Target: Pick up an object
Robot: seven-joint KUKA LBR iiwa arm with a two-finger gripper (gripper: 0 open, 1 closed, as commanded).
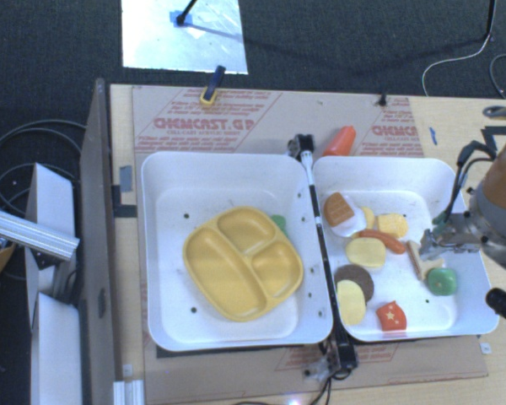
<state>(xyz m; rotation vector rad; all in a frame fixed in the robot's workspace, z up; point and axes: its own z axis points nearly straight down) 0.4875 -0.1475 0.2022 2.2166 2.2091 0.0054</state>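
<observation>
The right bin (422,174) holds several toy foods: a bread slice (338,209), a yellow block (393,224), a yellow oval (365,251) with a red-orange sausage (391,242) behind it, a brown disc (355,278), a pale yellow piece (351,300), a red piece with a star (391,315), a tan stick (415,260) and a green round piece (441,281). My gripper (437,243) hangs at the bin's right side, just above the green piece and beside the tan stick. Nothing shows between its fingers.
The left bin (164,226) holds a yellow divided plate (242,262) with a small green item (277,223) behind it. An orange carrot-like toy (339,141) lies on the cardboard behind the bins. The arm (499,201) enters from the right.
</observation>
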